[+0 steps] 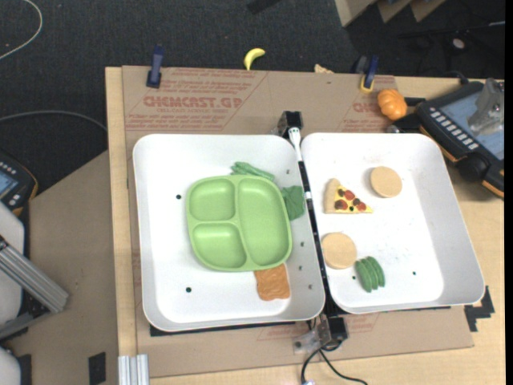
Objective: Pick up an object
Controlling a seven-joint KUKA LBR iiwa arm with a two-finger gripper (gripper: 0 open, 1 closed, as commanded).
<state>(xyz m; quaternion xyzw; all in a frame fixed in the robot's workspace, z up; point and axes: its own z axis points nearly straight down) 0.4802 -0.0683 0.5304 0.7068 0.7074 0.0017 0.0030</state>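
The left bin (pixel 156 215) holds a green divided plate (pixel 238 222). Green leafy toy pieces (pixel 253 170) poke out from behind its top edge, and another green piece (pixel 295 201) lies at its right side. An orange toy slab (pixel 273 283) lies just below the plate. In the right bin (pixel 433 215) lie a pizza slice (pixel 345 198), a tan round cracker (pixel 386 182), a second tan round (pixel 338 250) and a green pea pod (pixel 369 273).
A small orange fruit (pixel 392 103) and a yellow banana toy (pixel 253 57) lie outside the bins on the brown board. A black handheld pendant (pixel 465 131) rests at the right. Blue clamps (pixel 155 68) hold the board's far edge.
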